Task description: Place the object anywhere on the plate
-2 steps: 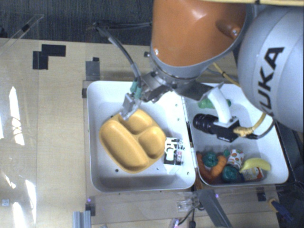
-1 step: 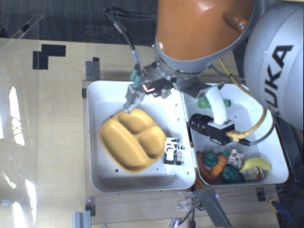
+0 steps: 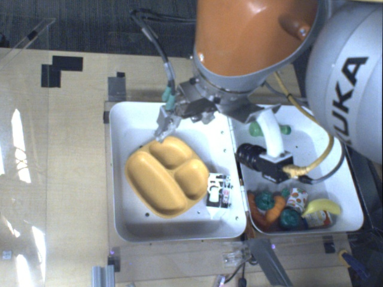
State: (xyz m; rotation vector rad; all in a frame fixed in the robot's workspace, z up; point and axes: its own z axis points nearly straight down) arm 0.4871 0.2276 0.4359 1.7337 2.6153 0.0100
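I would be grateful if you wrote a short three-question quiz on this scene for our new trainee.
1. True or false: the yellow plate lies in the left bin.
2. Which lies by the plate's right edge? A) a banana B) a small black-and-white object C) a green ball
3. Fill in: the banana lies in the ___ bin.

Key:
1. True.
2. B, the small black-and-white object; it lies in the left bin beside the plate.
3. Right; it is in the right bin among other small toys. The gripper hangs over the plate's far edge.
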